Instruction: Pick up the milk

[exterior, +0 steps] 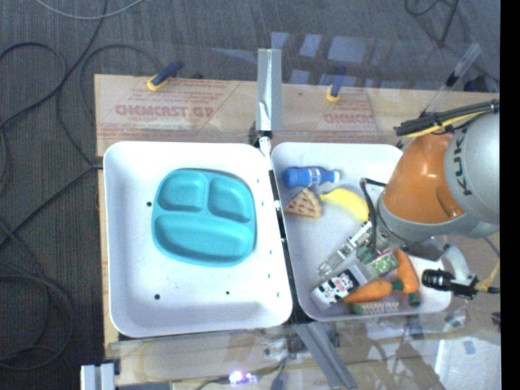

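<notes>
The gripper (351, 260) hangs low over the near part of the right bin (341, 147), under the arm's orange band. Its metal parts blur together here, so whether it is open, closed or gripping anything cannot be told.

Just nearer than the gripper lie two carrots (375, 289) and a small black-and-white item (335, 286), close to touching it. Just beyond the gripper is a yellow banana (349, 204). Farther and toward the view's left sits a tan waffle-like wedge (302, 205). Beyond the wedge, well apart from the gripper at the bin's far end, lies the milk (310, 176), judged to be the blue bottle with a white band.

The milk is on its side. Its long axis runs roughly across the view, along the bin's far wall, and its narrower end seems to point toward the banana.

To grip it well, the gripper would likely need to lift clear of the carrots, travel over the banana, turn to close across the bottle's short width, and come down at its middle, away from the wedge.

Far to the view's left of the gripper, a blue divided plate (205, 216) sits in the left bin (122, 242).
</notes>
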You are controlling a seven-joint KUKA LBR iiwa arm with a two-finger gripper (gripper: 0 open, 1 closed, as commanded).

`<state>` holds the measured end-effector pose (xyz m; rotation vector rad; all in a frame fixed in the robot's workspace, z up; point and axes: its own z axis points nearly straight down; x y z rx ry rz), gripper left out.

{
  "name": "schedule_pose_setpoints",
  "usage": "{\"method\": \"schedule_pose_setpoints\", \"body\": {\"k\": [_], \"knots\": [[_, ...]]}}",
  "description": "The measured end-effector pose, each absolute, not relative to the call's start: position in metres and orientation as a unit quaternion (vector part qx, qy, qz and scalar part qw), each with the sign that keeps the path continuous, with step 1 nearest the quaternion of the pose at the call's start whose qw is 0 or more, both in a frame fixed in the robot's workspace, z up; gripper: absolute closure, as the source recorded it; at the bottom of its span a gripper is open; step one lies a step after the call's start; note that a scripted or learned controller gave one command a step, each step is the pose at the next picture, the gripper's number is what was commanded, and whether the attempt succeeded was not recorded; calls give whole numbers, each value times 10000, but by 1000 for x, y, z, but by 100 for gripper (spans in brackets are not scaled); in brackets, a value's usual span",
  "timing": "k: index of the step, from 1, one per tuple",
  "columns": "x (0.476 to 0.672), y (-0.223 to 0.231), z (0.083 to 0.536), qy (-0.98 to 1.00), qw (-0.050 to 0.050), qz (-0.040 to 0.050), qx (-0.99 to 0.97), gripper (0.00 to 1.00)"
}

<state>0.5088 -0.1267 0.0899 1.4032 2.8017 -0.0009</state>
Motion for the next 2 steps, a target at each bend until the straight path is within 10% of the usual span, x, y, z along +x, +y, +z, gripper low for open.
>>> {"method": "schedule_pose_setpoints", "body": {"k": [1,2], "knots": [[489,-105,91,9266,98,5,3759,0],[491,-104,102,9266,111,30,3759,100]]}}
